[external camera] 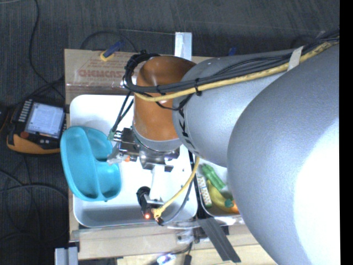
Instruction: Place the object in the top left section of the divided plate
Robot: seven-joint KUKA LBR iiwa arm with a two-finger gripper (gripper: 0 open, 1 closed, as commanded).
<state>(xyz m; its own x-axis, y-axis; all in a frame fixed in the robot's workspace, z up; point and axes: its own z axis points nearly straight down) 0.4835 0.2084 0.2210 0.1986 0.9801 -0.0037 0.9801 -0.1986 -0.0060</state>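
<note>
The blue divided plate (87, 160) lies at the left side of the left white bin (94, 106), overlapping the bin's left rim. A ridge splits its lower part from the larger upper part. My gripper (119, 148) reaches down beside the plate's right edge, mostly hidden under the grey wrist and the orange band (157, 95). What lies under the wrist is hidden.
The right bin (220, 217) holds green and yellow items (214, 187), mostly covered by the arm. A handheld device with a screen (39, 123) lies on the floor to the left of the bench. A cardboard sheet (99, 68) lies behind the left bin.
</note>
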